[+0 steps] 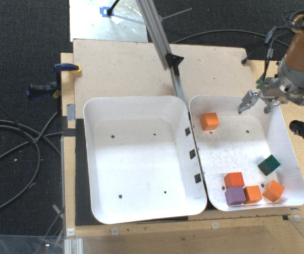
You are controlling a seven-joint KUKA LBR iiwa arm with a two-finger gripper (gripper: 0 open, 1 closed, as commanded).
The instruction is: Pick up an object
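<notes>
Two thin fingers of the gripper stand spread apart with nothing between them, hanging over the far rim of the right bin. The fingers are small and partly blurred, so their tips are hard to make out. The arm comes in from the upper right, its orange band bent down toward the wrist, and the picture's edge cuts off its upper part.

Nearest the gripper, an orange cube sits alone in the far left corner of the right bin, well apart from the fingers. A dark green block lies tilted by the right wall. Along the near wall a cluster of four gathers: a red cube, a purple cube touching it in front, a small orange block just beside the purple one, and a tilted orange block in the corner.

Beside it, the left bin shares a wall with the right one. Both rest on the desk. A grey metal pole slants across the desk's far side, its top cut off. A blue clamp grips the desk's left edge.
</notes>
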